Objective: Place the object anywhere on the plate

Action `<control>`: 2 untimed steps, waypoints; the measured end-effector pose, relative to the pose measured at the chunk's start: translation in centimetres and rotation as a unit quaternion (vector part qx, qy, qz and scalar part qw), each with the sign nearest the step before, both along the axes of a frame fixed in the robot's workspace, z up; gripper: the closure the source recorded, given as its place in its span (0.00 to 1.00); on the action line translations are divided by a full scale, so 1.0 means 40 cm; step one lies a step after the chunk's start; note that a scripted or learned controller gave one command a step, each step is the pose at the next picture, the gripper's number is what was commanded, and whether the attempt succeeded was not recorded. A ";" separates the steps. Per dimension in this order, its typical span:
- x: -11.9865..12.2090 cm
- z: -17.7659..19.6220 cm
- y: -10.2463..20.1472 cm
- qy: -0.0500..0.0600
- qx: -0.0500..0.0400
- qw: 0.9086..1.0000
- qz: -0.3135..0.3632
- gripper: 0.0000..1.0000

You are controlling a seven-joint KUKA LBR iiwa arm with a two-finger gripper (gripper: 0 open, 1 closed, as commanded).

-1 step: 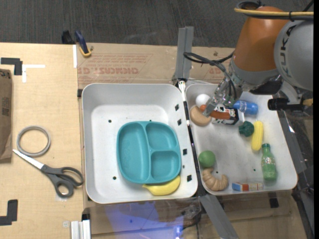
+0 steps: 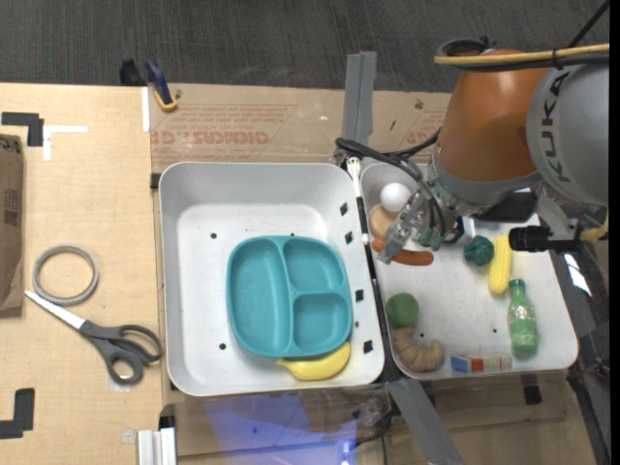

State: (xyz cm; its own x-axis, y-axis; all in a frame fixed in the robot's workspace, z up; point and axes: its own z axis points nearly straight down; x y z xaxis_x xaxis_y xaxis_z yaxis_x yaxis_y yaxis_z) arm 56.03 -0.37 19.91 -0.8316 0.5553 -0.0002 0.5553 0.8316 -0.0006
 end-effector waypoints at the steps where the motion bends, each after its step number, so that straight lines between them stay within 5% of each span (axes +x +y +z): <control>1: 0.045 -0.019 0.146 -0.001 0.000 1.000 0.025 1.00; 2: -0.061 -0.046 0.267 0.001 0.000 1.000 -0.021 1.00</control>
